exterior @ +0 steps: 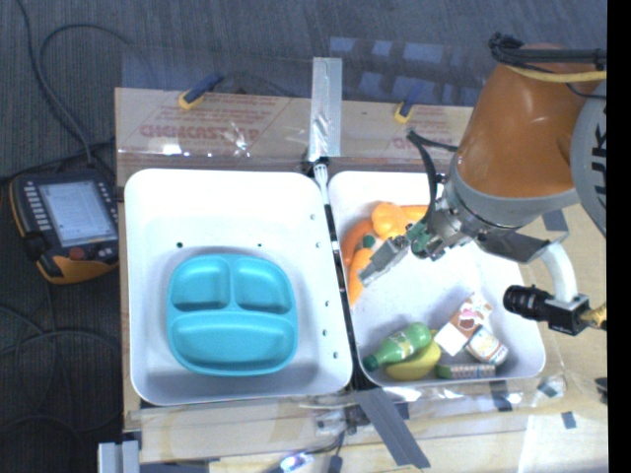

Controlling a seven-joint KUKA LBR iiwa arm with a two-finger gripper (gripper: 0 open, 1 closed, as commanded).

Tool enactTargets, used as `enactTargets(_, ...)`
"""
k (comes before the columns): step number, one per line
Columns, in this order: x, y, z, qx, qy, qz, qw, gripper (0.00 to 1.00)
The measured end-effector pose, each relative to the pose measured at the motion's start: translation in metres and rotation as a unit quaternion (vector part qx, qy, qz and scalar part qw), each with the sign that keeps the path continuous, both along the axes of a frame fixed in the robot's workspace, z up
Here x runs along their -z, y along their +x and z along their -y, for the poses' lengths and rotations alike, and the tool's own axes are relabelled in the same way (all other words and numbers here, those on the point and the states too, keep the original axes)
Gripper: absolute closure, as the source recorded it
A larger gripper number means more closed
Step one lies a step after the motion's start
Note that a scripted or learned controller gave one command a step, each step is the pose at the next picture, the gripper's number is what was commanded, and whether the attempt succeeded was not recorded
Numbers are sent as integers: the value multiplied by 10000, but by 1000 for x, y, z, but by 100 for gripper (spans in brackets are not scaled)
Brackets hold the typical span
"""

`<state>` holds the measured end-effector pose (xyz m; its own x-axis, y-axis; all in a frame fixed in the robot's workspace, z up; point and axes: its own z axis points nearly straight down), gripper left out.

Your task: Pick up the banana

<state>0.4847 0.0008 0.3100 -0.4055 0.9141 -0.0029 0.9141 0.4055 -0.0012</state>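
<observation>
The banana (421,364) is yellow and lies at the front of the right bin (513,264), partly under a green bottle (398,345) that rests across its left end. My gripper (386,256) hangs over the back left of that bin, above some orange items (392,217), well behind the banana and apart from it. The grey and orange arm (523,136) reaches in from the upper right. Nothing shows as held.
Beside the banana lie a small white carton (471,316), a box (487,347) and a dark green item (471,370). The left bin (148,225) holds a blue divided plate (233,311). A black fitting (537,304) juts out at the right bin's edge.
</observation>
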Motion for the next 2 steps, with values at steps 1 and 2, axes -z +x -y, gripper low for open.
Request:
enactTargets(1,103,43,-29,997,2,-19,9950,0)
enactTargets(2,49,77,-68,1743,-4,-6,9847,0)
